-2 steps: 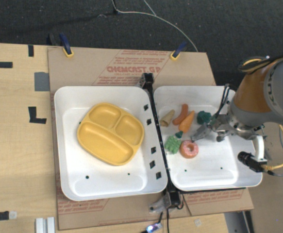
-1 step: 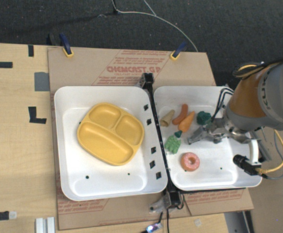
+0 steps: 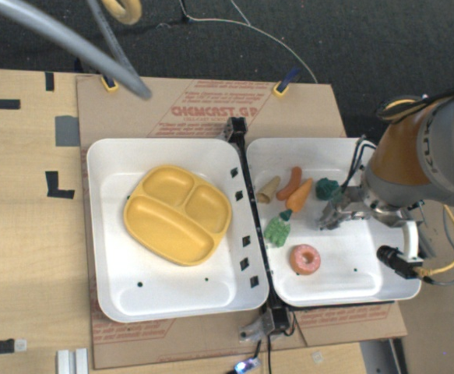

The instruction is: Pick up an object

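Two shallow white bins were seen side by side on a cardboard sheet [image 3: 211, 111], divided by a black clip strip [image 3: 246, 209] that is taken here as the landmark. To the left of the strip, the left bin [image 3: 106, 287] was occupied by a yellow sectioned plate [image 3: 178, 213], laid flat and slightly turned.

Just right of the strip, in the right bin [image 3: 367, 287], a beige piece [image 3: 268, 188] was found nearest the strip, with a sausage-like orange-red piece [image 3: 290, 182] and a toy carrot [image 3: 298, 195] close beside it. A green leafy toy [image 3: 277, 231] lay below them, also near the strip. A pink ring doughnut [image 3: 305, 259] rested lower and further right. A dark green piece [image 3: 327, 187] lay further from the strip, just beside the gripper [image 3: 334, 214].

The gripper was lowered into the right bin, well right of the strip. No object was seen between its fingers, and whether they were spread or closed could not be told.
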